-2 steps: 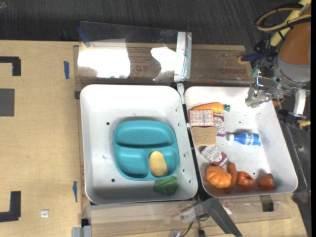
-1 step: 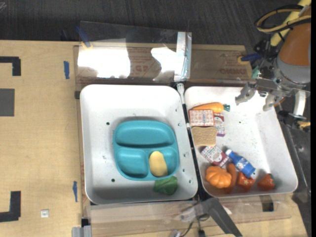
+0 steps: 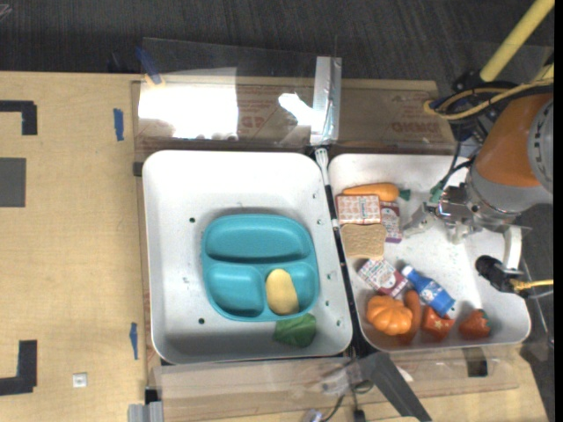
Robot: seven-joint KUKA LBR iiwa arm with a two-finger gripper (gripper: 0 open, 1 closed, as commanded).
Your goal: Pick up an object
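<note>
My gripper hangs over the upper right part of the right bin, below the arm's orange band. Nothing shows in its grasp. To its left lie an orange roll, a red-and-white box and a tan cracker-like slab. Along the bin's front lie a small printed carton, a blue bottle, an orange pumpkin and two red pieces. In the left bin a teal divided tray holds a yellow egg-shaped piece, and a green piece lies just beyond the tray's front edge.
A clear plastic sheet and a cardboard wall stand behind the bins. A yellow pole and cables run at the upper right. A black cable end hangs by the right bin's right wall. Bare bin floor lies under the gripper.
</note>
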